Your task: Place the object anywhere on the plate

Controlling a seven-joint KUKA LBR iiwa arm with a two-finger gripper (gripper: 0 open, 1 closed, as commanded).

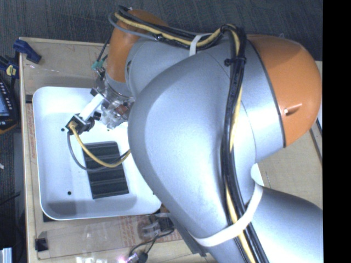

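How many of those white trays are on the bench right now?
1: a white bin at the view's left. The grey arm covers the right side, so another may be hidden.

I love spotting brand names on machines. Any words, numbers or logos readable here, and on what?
None can be read.
The arm, the white bin and the dark ribbed slab show no writing.
The gadget at the left edge is too blurred to tell.
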